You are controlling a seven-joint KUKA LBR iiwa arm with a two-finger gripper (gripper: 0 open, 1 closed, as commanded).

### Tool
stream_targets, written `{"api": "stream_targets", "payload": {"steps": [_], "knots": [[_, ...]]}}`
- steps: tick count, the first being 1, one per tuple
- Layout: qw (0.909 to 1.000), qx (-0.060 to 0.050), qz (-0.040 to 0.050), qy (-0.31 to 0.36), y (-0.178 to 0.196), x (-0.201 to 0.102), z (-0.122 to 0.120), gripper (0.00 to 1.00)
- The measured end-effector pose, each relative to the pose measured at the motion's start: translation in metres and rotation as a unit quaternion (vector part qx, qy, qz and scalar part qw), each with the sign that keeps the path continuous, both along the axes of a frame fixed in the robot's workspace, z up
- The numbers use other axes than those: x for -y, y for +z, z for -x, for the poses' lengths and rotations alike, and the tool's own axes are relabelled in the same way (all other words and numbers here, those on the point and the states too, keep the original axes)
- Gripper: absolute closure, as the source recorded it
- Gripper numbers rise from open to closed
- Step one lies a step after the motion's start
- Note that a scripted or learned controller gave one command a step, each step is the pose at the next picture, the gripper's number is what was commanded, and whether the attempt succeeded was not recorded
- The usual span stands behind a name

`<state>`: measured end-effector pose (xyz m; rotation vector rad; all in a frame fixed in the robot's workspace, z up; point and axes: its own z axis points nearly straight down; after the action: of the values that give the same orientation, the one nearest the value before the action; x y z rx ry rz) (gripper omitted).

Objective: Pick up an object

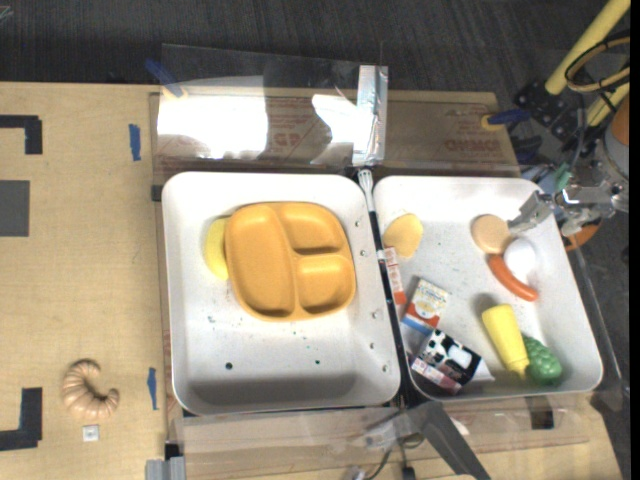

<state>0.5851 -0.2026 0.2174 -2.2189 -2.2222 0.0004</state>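
The right bin (pixel 580 298) holds several objects: a pale yellow round piece (pixel 403 233), a tan round piece (pixel 489 233), a white egg shape (pixel 521 258), an orange-red sausage shape (pixel 513 279), a yellow corn cob (pixel 504 336) with a green end (pixel 545 364), a small carton (pixel 428 303) and a black-and-white box (pixel 448 354). My gripper (pixel 545 208) hangs over that bin's far right corner, its tip close to the tan piece and the egg shape. I see nothing held in it.
The left bin (pixel 200 348) holds an orange divided tray (pixel 291 258) lying over a yellow object (pixel 214 246). A tan croissant-like toy (pixel 90 388) lies on the wooden bench at the left. A clear plastic sheet (pixel 270 108) stands behind the bins. Cables and yellow tubing (pixel 590 43) crowd the back right.
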Motion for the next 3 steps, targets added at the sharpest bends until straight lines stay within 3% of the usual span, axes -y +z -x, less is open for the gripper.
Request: {"api": "stream_targets", "payload": {"steps": [1, 2, 3], "knots": [[0.9986, 0.000, 0.0000, -0.053, 0.018, 0.021, 0.045, 0.00], [0.9925, -0.005, -0.0042, -0.122, -0.099, 0.006, 0.105, 0.00], [0.9863, 0.003, 0.0002, -0.165, -0.131, -0.051, 0.011, 0.00]]}}
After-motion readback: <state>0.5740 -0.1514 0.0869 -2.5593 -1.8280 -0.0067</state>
